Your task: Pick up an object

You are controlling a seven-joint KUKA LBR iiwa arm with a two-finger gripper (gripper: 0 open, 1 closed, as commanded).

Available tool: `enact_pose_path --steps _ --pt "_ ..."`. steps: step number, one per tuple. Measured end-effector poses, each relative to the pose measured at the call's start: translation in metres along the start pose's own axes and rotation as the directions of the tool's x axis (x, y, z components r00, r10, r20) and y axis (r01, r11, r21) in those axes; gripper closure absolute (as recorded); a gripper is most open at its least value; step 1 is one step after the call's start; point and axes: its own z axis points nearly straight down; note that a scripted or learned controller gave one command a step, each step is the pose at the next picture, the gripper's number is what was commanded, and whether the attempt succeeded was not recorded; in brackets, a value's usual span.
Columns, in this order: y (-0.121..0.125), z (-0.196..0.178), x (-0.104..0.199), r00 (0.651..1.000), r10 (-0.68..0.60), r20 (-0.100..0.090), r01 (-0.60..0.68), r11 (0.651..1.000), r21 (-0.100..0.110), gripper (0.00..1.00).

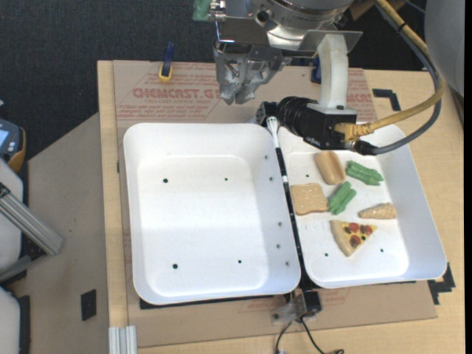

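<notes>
Gripper point(240, 87) is hanging above the bench's far edge, beyond the left bin point(147, 198); fingers blurred, cannot tell whether open or closed. Toy food is lying in the right bin point(420, 220): bread slice point(308, 198) by its left wall, bread roll point(330, 167) and green beans point(364, 173) farther back, pizza slice point(352, 235) toward the near edge.
</notes>
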Motion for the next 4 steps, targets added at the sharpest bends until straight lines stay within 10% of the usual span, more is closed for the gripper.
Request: enact_pose_path --steps 2,3,4 --pt "-0.028 0.0 -0.003 1.0 0.004 0.003 -0.004 1.0 0.004 0.0" --pt "-0.028 -0.011 -0.002 1.0 0.003 0.002 -0.003 1.0 0.001 1.0" --pt "0.077 0.003 -0.004 1.0 0.01 0.004 -0.01 1.0 0.0 1.0"
